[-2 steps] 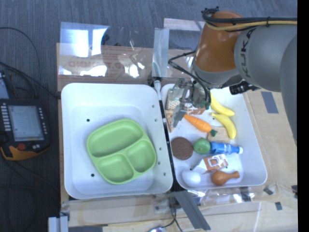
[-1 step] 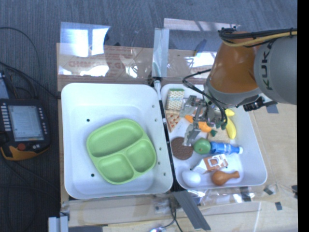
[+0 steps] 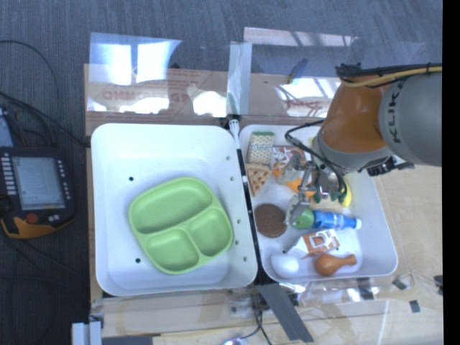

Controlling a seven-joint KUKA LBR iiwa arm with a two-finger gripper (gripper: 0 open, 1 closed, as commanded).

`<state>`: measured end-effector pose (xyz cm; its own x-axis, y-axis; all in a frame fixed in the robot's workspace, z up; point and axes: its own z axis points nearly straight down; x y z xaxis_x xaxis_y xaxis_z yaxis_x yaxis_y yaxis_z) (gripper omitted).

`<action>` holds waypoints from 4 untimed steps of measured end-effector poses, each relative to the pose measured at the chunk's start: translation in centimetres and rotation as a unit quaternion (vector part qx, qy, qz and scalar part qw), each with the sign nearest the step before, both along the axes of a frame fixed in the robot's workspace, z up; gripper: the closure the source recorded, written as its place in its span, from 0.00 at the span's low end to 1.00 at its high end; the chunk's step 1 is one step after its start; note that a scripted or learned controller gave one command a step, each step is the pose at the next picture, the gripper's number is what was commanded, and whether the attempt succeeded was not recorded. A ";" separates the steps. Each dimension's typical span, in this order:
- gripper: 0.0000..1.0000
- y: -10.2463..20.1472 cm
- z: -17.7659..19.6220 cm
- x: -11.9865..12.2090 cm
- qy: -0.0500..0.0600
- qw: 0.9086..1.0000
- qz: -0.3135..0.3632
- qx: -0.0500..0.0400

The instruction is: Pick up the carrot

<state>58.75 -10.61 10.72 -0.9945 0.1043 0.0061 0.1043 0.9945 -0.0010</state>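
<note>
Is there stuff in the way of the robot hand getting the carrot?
Nothing visible sits between them. The gripper is right over the carrot, an orange bit in the right bin. The bottle and waffle crowd close beside it.

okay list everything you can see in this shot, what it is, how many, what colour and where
bins: two, white, side by side on the bench
divided plate: one, green, left bin
cookie: one, brown, right bin near the divider
bottle: one, blue, right bin
egg: one, white, right bin front
chicken leg: one, brown, right bin front
cracker box: one, tan, right bin back
carrot: one, orange, right bin, partly hidden under the gripper
handheld controller: one, black, far left
arm: one, grey with an orange band, from the right
gripper: one, over the right bin
</note>
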 end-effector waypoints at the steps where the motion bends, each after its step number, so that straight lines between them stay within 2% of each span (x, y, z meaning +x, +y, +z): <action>1: 0.00 0.7 -1.3 2.3 -0.009 1.000 0.005 -0.002; 2: 0.00 0.6 -1.3 4.8 0.010 1.000 0.001 0.000; 3: 1.00 0.6 0.1 5.6 -0.010 1.000 -0.001 -0.003; 4: 1.00 0.9 -1.1 0.5 -0.016 1.000 -0.013 -0.002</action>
